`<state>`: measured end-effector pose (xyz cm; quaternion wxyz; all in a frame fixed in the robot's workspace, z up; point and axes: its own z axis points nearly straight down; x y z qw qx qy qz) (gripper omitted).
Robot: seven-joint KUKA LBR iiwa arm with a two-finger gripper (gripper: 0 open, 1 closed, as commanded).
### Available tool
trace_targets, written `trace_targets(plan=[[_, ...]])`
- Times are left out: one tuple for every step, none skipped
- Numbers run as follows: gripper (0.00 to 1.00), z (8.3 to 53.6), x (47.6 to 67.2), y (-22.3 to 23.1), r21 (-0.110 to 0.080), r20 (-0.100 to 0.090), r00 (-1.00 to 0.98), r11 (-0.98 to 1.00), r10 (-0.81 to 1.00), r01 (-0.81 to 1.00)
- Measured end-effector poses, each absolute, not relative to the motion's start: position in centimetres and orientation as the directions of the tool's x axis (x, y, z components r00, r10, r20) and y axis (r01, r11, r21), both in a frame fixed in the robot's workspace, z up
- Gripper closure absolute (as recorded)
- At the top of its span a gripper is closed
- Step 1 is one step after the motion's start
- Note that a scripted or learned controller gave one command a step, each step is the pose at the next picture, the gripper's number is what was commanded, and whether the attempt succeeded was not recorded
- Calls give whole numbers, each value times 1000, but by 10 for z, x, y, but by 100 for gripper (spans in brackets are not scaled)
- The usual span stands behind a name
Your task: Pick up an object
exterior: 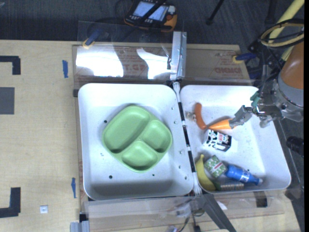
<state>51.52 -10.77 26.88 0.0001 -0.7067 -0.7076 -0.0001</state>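
Camera view shows the claw (240, 117) in the right bin (270, 149), its fingers clamped on the wide end of an orange carrot (219, 124), just above a black-and-white packet (218, 139). A green divided plate (137, 137) lies in the left bin (96, 105).

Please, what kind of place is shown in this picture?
Probably a robotics lab test bench, not a home: two white bins sit side by side, a grey arm's pincer reaches in, and a handheld control pendant lies on the floor.
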Motion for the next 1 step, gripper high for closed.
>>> trace_targets(plan=[[0,182,537,-130,0,0,-62,62,998,998]])
